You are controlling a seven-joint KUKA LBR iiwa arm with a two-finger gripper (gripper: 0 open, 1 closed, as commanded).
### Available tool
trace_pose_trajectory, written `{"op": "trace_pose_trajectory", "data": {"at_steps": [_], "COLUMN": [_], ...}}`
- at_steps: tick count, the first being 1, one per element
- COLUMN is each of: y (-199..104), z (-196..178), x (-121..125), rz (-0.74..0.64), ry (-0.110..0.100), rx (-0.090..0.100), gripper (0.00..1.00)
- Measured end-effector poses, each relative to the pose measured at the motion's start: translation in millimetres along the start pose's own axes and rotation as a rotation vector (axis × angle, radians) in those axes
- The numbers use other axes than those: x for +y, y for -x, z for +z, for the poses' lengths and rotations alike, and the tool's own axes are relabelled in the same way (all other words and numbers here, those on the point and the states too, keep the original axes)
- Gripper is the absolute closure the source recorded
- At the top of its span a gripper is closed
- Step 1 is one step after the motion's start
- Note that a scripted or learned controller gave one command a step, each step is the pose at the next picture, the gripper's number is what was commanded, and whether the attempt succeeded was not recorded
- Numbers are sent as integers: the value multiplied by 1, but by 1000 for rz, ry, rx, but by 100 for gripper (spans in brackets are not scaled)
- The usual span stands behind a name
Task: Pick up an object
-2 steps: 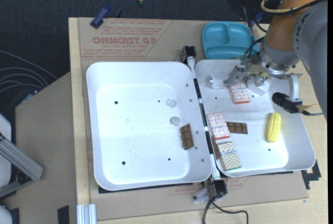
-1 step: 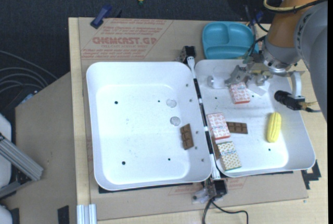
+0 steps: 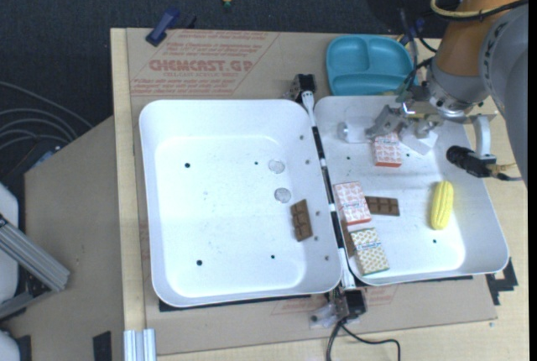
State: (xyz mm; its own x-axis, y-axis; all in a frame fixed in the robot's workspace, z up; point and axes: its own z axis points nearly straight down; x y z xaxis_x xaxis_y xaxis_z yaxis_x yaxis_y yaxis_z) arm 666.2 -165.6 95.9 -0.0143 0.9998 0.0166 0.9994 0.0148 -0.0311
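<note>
The gripper hung over a small red-and-white box at the right bin's twelve o'clock; its claw's state could not be told, nothing visibly lifted.

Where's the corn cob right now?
In the camera view the yellow corn cob lies in the right bin, near its right wall. It is right of the chocolate bar and below the gripper, clear of both.

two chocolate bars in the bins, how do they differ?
The left-bin chocolate bar lies near that bin's right wall, long axis running up-down in the view. The right-bin chocolate bar lies crosswise, beside a pink-and-white box. Both are brown, segmented, flat, similar in size.
</note>
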Motion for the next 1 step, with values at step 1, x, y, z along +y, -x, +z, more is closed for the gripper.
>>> {"op": "trace_pose_trajectory", "data": {"at_steps": [1], "y": [-24], "z": [1], "x": [-2], "rz": [9], "ry": [3], "rx": [-27], "gripper": [0]}}
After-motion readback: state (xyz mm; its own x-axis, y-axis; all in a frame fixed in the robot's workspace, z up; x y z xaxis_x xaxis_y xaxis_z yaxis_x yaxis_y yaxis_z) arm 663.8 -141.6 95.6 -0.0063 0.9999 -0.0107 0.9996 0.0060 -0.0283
